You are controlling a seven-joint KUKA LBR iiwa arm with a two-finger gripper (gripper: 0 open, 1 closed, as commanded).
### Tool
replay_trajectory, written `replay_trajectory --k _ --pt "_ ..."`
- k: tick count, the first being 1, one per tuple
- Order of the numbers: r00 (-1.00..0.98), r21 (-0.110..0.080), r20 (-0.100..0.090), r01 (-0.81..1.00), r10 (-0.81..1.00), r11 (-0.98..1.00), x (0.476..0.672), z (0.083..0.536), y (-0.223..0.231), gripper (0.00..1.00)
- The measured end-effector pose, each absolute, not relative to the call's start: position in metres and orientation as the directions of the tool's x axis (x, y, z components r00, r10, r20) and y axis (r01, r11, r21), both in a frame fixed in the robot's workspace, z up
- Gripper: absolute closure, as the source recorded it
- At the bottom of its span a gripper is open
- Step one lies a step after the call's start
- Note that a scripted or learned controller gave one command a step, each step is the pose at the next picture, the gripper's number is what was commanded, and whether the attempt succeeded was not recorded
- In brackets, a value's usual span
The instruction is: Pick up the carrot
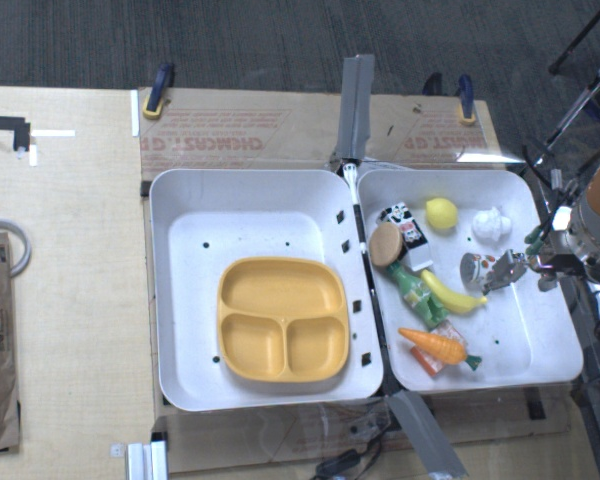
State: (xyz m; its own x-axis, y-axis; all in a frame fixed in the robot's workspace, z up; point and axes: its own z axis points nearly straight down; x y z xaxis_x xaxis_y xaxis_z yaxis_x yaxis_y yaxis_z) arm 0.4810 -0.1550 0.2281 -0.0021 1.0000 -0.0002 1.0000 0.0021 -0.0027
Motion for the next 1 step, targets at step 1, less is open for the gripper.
replay_trajectory --k 1 --pt "-0.086 -0.002 0.000 0.996 0.996 0.086 0.5600 0.1456 -0.1618 0.00"
